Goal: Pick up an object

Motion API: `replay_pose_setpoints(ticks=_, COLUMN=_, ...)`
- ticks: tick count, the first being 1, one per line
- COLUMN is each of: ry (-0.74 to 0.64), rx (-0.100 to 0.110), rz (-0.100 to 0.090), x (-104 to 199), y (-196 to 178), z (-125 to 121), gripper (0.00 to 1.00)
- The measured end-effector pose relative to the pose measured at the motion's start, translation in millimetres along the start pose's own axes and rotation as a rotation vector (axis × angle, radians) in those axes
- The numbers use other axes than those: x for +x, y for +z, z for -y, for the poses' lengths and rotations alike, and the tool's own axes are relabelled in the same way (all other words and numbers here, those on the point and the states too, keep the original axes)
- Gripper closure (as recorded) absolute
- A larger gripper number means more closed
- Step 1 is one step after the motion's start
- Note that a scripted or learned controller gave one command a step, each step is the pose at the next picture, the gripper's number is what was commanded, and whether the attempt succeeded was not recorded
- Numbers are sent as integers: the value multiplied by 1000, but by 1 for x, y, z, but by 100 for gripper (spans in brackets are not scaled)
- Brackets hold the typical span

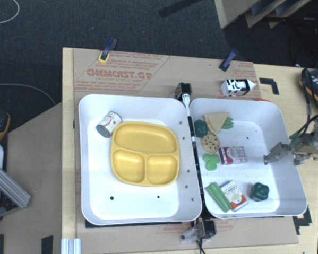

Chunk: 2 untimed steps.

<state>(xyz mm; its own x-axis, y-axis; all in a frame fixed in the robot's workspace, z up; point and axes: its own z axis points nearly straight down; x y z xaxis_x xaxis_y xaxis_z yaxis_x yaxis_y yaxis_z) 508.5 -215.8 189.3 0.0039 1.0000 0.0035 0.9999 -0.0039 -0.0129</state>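
**Q:** What lies nearest the lens?

**A:** A black clamp (207,228) with a trailing cable, at the bench's (67,161) near edge, where the two bins meet. It probably pins them in place.

**Q:** And the gripper?

**A:** The gripper (270,156) hangs low over the right bin (254,131), near its right wall, reaching in from the right. How far it is opened cannot be told from this angle, and nothing is seen held in it.

**Q:** Which objects are candidates?

**A:** The red-and-white box (233,155) lies to the gripper's left, a little apart, and the dark green piece (260,192) sits nearer the camera. Farther left are a cookie (210,142), a tan wedge (217,120), a green stick (217,196) and a small carton (233,194). They lie loose and mostly apart, which should leave room for a grasp.

**Q:** The other bin?

**A:** The left bin (134,202) holds a yellow divided plate (145,152), with a small can (108,124) tipped at its far left corner.

**Q:** The surroundings?

**A:** A lettered cardboard sheet (124,73) covers the bench, held by blue clamps (107,49) at the far edge. A cow-patterned carton (238,87) stands outside the bins. The floor beyond is dark carpet (101,14).
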Motion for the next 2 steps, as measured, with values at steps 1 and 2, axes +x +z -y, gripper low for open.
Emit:
replay_pose_setpoints(ticks=1, ry=-4, rx=-13, rz=4, x=0, y=-7, z=-3, gripper=0)
replay_pose_setpoints(ticks=2, ry=-4, rx=-7, rz=0, x=3, y=37, z=-7, gripper=0)
